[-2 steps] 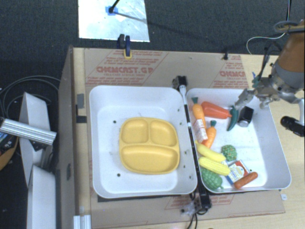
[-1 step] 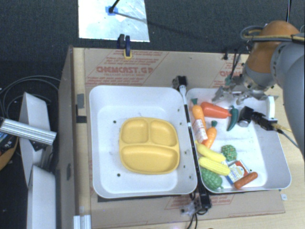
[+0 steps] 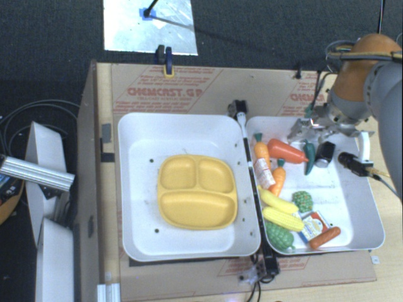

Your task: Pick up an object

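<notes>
Yellow 3-compartment tray (image 3: pixel 197 190) sitting flat in L white bin (image 3: pixel 135 168), roughly centred. Cardboard sheet (image 3: pixel 189 90) w/ red "CHEMCAST" print lying under both bins. Blue/yellow clamp (image 3: pixel 165 60) at cardboard's far edge. Shiny foil sheet (image 3: pixel 149 16) w/ small blue marker on dark carpet beyond worktop. Black cables (image 3: pixel 38 115) and metal bar (image 3: pixel 36 172) at far L.
</notes>
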Robot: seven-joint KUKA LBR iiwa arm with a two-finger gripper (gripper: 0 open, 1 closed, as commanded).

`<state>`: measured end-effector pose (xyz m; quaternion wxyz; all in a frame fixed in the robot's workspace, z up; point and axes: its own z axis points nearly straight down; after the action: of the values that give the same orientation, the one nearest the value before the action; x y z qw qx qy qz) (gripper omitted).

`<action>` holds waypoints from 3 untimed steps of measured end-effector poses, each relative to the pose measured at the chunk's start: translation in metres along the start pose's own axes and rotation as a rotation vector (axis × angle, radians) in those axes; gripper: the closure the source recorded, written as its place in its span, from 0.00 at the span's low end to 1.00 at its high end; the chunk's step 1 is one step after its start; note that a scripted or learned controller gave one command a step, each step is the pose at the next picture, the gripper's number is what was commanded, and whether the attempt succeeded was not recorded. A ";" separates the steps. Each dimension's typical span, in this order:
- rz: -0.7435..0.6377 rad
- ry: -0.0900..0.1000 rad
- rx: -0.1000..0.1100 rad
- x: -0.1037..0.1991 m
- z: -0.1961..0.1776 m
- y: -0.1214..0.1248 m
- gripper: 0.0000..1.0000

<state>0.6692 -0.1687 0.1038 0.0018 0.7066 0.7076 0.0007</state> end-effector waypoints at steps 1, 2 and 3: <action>0.000 0.000 0.000 -0.018 -0.005 -0.009 0.00; -0.001 0.001 0.001 -0.020 0.019 -0.015 0.00; -0.002 -0.001 -0.003 -0.021 0.007 -0.013 1.00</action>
<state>0.6559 -0.1894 0.0966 0.0032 0.7057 0.7085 0.0014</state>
